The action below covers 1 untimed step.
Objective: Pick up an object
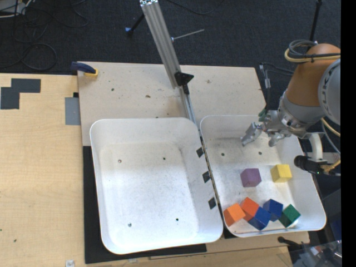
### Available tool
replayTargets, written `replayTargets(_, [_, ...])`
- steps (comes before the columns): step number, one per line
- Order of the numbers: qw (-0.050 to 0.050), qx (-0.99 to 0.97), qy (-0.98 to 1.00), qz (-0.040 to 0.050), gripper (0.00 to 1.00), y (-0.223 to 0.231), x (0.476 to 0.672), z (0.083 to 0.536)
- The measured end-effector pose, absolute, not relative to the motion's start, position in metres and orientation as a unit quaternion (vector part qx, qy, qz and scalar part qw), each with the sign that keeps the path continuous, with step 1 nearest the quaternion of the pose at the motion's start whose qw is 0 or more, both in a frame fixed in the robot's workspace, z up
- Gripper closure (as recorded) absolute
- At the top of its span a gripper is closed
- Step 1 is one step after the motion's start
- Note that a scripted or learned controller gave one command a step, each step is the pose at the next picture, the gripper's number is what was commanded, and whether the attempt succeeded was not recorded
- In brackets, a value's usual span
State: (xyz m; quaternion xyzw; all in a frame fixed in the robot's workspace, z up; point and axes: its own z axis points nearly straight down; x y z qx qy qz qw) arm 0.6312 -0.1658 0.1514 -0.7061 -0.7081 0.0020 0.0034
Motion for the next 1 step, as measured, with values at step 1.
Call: replayTargets(1, [0.003,-0.705,-0.709,0.0021,0.0,-0.1642,0.6348,0.1065])
